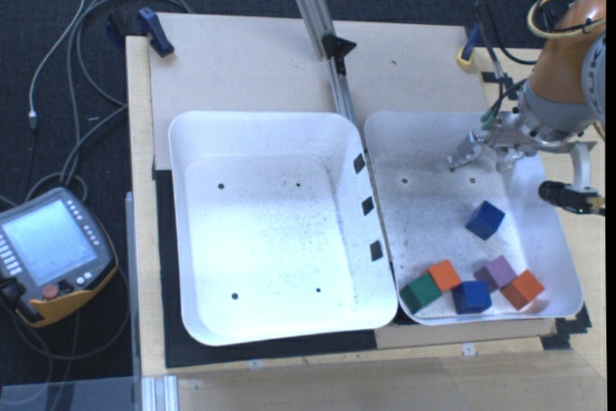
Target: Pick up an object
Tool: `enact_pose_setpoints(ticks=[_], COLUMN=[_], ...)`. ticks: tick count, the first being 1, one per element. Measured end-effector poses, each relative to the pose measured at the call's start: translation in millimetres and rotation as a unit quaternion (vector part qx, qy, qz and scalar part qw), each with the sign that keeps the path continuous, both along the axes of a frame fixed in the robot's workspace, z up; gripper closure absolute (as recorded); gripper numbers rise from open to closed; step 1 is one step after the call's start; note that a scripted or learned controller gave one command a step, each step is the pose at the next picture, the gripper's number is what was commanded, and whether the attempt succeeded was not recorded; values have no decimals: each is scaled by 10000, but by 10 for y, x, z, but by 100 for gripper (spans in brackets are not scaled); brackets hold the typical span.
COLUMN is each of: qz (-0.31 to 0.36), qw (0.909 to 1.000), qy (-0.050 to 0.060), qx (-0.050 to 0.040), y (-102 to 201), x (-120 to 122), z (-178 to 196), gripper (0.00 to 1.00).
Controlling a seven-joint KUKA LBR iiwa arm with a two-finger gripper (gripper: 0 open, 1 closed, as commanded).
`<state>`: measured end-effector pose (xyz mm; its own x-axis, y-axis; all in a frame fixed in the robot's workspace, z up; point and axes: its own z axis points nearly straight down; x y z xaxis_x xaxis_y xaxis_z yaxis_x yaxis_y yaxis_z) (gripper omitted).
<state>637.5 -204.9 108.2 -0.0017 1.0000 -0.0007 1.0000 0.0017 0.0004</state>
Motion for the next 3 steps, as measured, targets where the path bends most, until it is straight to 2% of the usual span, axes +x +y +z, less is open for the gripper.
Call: enact_pose_setpoints(ticks=[1, 2, 3], qz=[-16, -14, 0], qw=[10000, 10000, 10000], qy=[40, 24, 17], qx=[22, 17, 18], y=[246, 359, 576], x=[-699, -1093, -1173], z=[-93, -86, -85], gripper=[0, 0, 0])
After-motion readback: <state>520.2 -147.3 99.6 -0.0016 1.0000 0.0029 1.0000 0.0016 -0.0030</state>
